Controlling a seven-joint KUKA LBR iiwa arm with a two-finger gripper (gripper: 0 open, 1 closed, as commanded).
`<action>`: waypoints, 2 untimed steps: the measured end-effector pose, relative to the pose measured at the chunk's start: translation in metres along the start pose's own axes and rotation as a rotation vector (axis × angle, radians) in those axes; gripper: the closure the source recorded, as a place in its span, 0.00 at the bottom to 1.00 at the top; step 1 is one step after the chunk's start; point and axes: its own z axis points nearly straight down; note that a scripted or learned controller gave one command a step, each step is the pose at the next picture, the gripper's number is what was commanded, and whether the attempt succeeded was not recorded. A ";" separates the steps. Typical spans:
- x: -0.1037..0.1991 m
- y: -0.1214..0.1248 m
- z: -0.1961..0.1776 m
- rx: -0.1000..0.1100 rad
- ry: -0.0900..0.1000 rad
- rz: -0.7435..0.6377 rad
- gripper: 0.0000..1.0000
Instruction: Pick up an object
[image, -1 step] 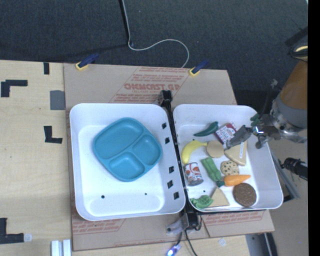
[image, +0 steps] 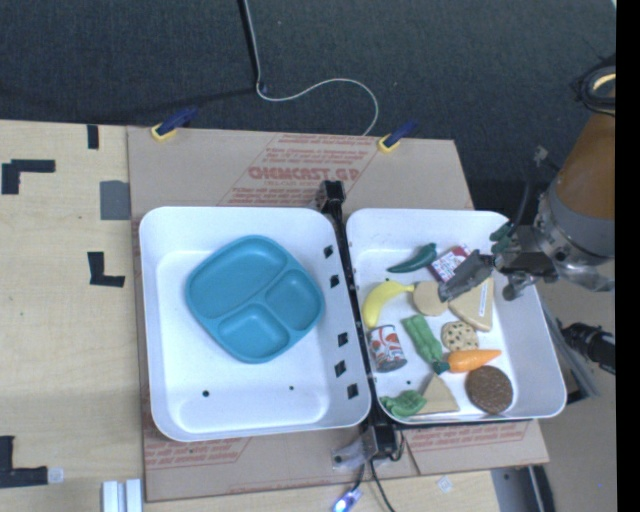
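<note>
The right bin (image: 520, 330) holds several toy foods: a yellow banana (image: 384, 298), a dark green pepper (image: 412, 260), a red packet (image: 447, 263), a beige bread slice (image: 478, 308), a chip cookie (image: 458, 335), an orange carrot (image: 472, 360), a brown patty (image: 489, 388), a green pickle (image: 422, 340) and a small can (image: 387, 346). My gripper (image: 488, 280) hovers over the bin's upper right part, just above the bread slice. Its fingers (image: 463, 280) are spread open, and nothing is held between them.
The left bin (image: 165, 330) holds a blue divided plate (image: 255, 297). A wedge of sandwich (image: 438, 395) and a green leafy piece (image: 403, 404) lie at the right bin's front edge. A black divider (image: 345, 300) runs between the bins.
</note>
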 end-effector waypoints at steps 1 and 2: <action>0.050 -0.003 0.152 0.022 0.002 0.003 0.00; 0.086 0.000 0.144 0.007 0.000 0.004 0.00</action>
